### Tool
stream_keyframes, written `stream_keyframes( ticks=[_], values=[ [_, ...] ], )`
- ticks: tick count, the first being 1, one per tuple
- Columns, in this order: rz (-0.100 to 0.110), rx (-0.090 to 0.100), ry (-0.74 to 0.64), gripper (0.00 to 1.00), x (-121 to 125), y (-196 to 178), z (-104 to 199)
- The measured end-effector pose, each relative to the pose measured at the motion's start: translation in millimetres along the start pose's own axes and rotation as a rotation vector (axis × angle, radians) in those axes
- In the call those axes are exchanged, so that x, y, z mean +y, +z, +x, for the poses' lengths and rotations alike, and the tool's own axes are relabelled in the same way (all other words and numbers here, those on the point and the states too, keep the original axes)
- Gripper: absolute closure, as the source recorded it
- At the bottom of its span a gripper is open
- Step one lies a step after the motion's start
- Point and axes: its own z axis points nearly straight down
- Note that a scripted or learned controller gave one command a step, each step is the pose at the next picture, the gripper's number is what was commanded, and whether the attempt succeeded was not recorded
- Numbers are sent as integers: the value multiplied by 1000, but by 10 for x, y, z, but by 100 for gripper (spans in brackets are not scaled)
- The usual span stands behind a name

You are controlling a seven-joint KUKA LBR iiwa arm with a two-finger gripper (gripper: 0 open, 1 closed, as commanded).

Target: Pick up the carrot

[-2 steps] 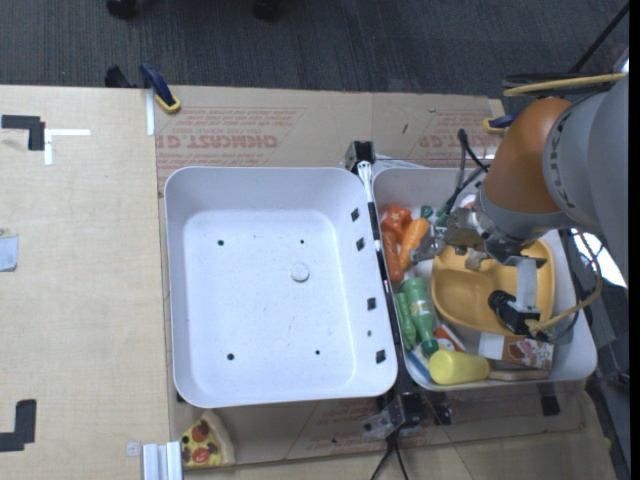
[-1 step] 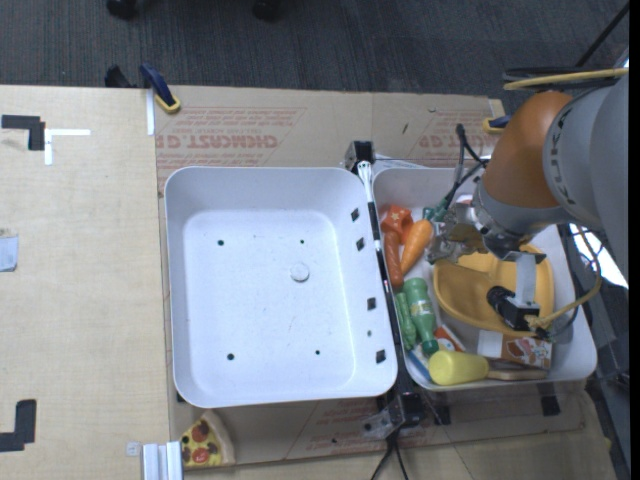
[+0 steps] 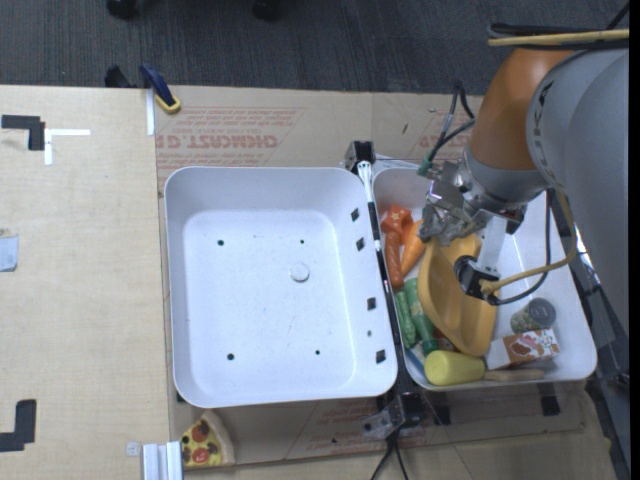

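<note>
The orange carrot (image 3: 404, 242) lies in the right bin (image 3: 571, 360), close to its left wall, with its tip pointing down toward a green vegetable. My gripper (image 3: 440, 226) hangs low over the bin just right of the carrot, beside a large yellow banana-shaped piece (image 3: 452, 303). The grey wrist and orange band hide the top of the gripper. I see nothing held between the fingers.
The left bin (image 3: 270, 283) lies beside the right one. In the right bin are green vegetables (image 3: 411, 313), a yellow lemon-like piece (image 3: 455, 368), a small can (image 3: 533, 317) and a red-and-white carton (image 3: 530, 347). A pizza slice toy (image 3: 203, 444) lies below the left bin.
</note>
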Motion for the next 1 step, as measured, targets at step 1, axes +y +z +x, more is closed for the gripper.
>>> stream_keyframes(
  ticks=[1],
  values=[
    [-23,23,254,100,-769,-83,-457]
  ],
)
